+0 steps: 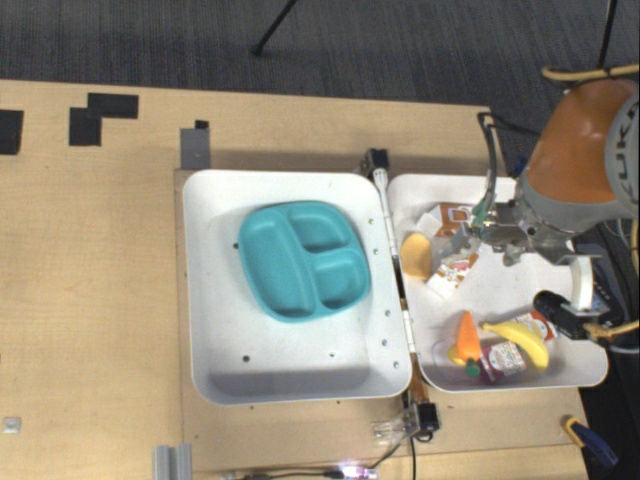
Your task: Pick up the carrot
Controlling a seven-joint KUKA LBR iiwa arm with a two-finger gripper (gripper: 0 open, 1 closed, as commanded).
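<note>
The carrot (pixel 466 338) is a small orange piece with a green end, lying near the front of the right bin (pixel 560 376). It rests against a yellow banana (pixel 522 340) on its right. My gripper (pixel 492 234) hangs over the middle of the right bin, behind the carrot and apart from it. Under the gripper lies a white and red snack packet (pixel 455 264). The grey arm with its orange band (pixel 585 143) reaches in from the right.
A yellow-orange rounded fruit (pixel 415 255) sits by the right bin's left wall. A purple item (pixel 497 361) lies in front of the carrot and banana. The left bin (pixel 215 298) holds a teal divided plate (pixel 303 260). Cables run at the right edge.
</note>
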